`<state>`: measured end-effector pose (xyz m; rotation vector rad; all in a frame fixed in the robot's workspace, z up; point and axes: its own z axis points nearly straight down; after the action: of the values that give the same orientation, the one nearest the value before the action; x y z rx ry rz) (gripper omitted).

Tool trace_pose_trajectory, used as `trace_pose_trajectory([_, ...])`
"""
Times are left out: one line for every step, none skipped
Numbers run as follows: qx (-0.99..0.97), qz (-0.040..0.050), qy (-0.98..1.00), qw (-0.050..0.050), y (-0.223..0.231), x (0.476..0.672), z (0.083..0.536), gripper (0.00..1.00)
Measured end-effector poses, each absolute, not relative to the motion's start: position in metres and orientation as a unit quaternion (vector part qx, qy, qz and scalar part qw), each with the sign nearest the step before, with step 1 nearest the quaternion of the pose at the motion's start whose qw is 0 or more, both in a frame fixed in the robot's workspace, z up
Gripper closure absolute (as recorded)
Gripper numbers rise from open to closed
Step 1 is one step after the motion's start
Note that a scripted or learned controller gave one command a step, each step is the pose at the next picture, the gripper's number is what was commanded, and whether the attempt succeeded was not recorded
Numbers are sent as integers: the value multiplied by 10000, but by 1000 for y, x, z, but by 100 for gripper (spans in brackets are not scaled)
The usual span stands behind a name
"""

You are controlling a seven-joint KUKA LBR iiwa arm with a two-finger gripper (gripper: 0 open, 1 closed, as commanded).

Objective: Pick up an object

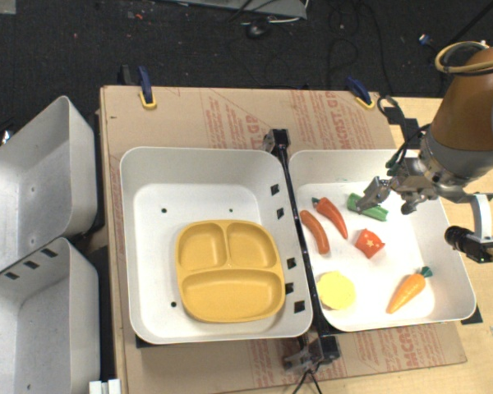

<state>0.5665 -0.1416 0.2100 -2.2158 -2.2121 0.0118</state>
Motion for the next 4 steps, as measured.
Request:
trace_pose_trajectory([-7067, 1, -7075, 3, -141, 569, 217, 0])
trace_pose_trajectory([-7074, 12, -7068, 19, -134, 564, 157, 0])
trace_pose_trajectory([-7077, 18, -7065, 25, -136, 560, 93, 0])
trace_pose_trajectory([-7076, 1, -7066, 5, -136, 560, 92, 0])
